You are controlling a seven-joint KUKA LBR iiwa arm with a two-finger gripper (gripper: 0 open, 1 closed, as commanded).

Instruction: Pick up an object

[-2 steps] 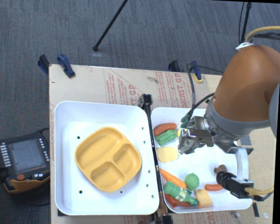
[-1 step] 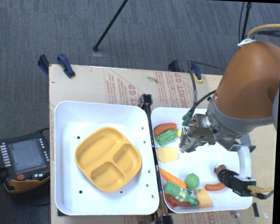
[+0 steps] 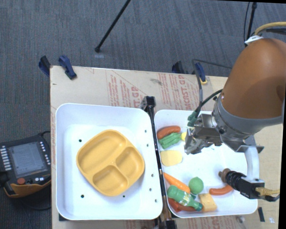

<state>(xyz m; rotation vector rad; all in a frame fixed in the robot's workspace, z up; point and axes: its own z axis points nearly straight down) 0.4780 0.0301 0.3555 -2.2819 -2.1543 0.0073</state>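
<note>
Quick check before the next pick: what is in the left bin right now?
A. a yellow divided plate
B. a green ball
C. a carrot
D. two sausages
A: the yellow divided plate lies in the left bin, while the toy foods, such as the green ball and the carrot, lie in the right bin.

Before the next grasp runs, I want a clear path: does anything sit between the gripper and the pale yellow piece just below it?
Nothing visible does. The gripper hangs just above the pale yellow piece, with bare bin floor between them.
</note>
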